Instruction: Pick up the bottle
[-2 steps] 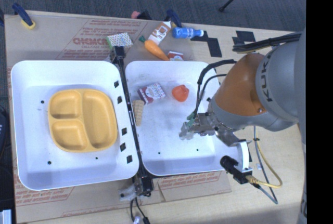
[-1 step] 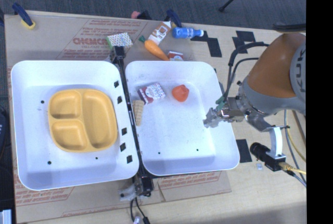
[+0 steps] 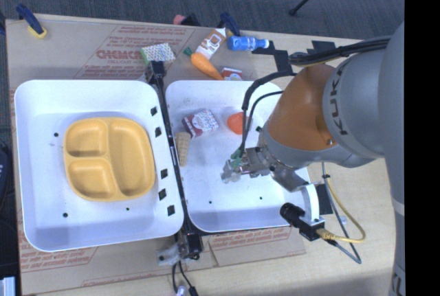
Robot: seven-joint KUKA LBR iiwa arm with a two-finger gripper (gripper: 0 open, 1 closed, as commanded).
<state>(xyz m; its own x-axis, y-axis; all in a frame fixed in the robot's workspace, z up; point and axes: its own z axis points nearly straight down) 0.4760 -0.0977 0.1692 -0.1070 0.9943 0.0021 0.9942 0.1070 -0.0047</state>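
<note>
A small blue bottle (image 3: 247,43) lies on its side on the cardboard behind the right bin (image 3: 206,215). Beside it, to the left, lies a white bottle with an orange label (image 3: 210,43). My gripper (image 3: 232,168) hangs low over the middle of the right bin, well in front of both bottles, under the arm's orange band (image 3: 302,116). Its tip is small and partly hidden by the wrist. Nothing I can make out sits between its fingertips.
In the right bin lie a red-and-white carton (image 3: 201,122), an orange ball (image 3: 236,123) and a tan cone (image 3: 183,147). The left bin (image 3: 27,150) holds a yellow divided plate (image 3: 108,157). A carrot (image 3: 205,66) and a green packet (image 3: 157,53) lie behind the bins.
</note>
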